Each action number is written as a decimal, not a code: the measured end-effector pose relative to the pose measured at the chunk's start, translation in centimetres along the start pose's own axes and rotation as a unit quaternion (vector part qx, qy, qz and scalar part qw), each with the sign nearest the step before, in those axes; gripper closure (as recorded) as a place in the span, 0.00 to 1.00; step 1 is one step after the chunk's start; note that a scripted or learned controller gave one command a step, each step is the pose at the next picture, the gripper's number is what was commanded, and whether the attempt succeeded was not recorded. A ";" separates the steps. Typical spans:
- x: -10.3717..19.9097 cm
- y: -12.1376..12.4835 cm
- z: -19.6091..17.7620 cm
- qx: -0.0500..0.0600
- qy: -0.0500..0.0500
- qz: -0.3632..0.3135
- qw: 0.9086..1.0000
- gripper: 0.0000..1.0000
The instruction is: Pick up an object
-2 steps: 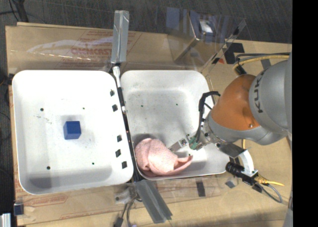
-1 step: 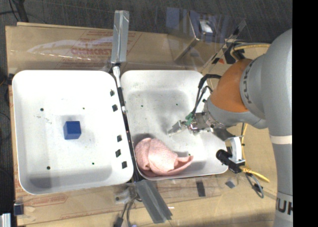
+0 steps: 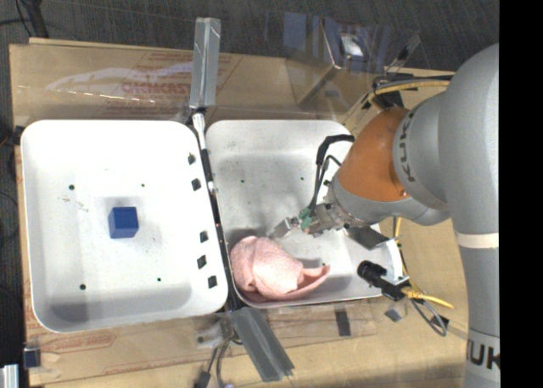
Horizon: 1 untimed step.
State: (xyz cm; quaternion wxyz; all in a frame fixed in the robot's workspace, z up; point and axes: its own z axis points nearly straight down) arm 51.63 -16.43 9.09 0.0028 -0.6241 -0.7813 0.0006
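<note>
Claw fingers too small and blurred to tell; arm cut by right edge.

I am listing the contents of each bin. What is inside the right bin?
The right bin holds a pink cloth near its front edge, with the gripper above it. The arm covers the bin's right part.

Cube left bin, cloth right.
</note>
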 end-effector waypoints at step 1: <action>4.7 2.0 0.0 0.001 0.000 -0.099 0.995 0.00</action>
